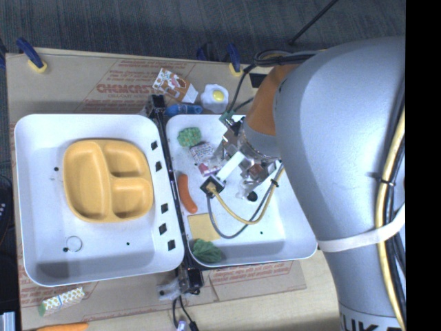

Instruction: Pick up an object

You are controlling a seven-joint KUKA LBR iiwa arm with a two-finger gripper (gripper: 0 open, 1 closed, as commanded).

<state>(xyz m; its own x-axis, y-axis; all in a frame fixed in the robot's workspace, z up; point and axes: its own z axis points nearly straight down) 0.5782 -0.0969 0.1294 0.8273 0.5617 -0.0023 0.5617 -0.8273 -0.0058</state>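
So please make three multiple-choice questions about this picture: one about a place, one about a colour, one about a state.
1. Where is the yellow divided tray?
A. in the left bin
B. in the right bin
C. on the cardboard outside the bins

2. What colour is the sausage-shaped piece near the divider?
A. blue
B. orange-red
C. white

3. How does the arm stand?
A. away from both bins
B. over the left bin
C. reaching over the right bin

Answers:
1. A, the tray lies inside the left bin.
2. B, it is orange-red against the white floor.
3. C, the arm's wrist hangs above the right bin.
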